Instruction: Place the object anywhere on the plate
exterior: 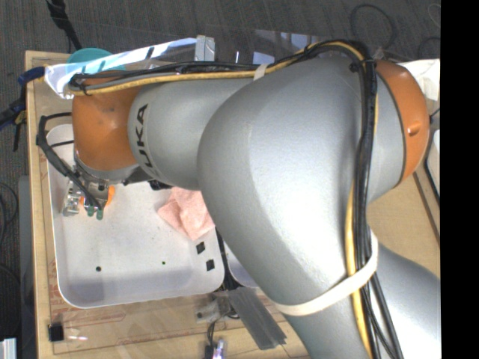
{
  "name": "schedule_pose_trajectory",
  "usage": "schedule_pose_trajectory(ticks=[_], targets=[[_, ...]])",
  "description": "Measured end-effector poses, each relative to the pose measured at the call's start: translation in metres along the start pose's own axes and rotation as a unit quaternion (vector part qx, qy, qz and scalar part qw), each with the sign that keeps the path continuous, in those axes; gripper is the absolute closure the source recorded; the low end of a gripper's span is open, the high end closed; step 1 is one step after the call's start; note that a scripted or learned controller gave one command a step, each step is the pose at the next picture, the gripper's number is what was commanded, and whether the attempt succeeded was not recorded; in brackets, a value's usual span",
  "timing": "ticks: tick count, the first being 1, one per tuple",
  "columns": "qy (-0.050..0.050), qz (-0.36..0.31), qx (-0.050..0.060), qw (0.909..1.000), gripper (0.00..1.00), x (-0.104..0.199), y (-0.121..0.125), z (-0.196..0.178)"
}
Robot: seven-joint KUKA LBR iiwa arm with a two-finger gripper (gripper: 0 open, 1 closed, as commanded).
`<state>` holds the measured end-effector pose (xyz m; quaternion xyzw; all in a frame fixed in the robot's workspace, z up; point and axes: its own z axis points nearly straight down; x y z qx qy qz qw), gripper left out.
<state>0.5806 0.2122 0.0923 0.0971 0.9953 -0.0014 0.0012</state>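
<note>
The tool (pixel 84 204) is seen low over the left bin (pixel 112 275), its grip state impossible to tell, while a pink cloth (pixel 187 212), apparently the object, lies apart to its right, the plate being hidden.

I see the wooden tabletop (pixel 150 321) carrying a shallow white bin (pixel 112 275), which sits under and in front of the end effector (pixel 88 204). A second white bin (pixel 238 275) lies just to its right, mostly covered by my arm (pixel 299 170).
</note>
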Motion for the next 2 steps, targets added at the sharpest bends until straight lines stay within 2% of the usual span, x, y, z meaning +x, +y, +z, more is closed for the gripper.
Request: schedule_pose_trajectory(ticks=[1,2], targets=[[0.0,0.018,-0.001,0.9998,1.0,-0.08,-0.061,-0.031],[0.0,0.038,-0.002,0.9993,1.0,-0.079,-0.046,-0.021]])
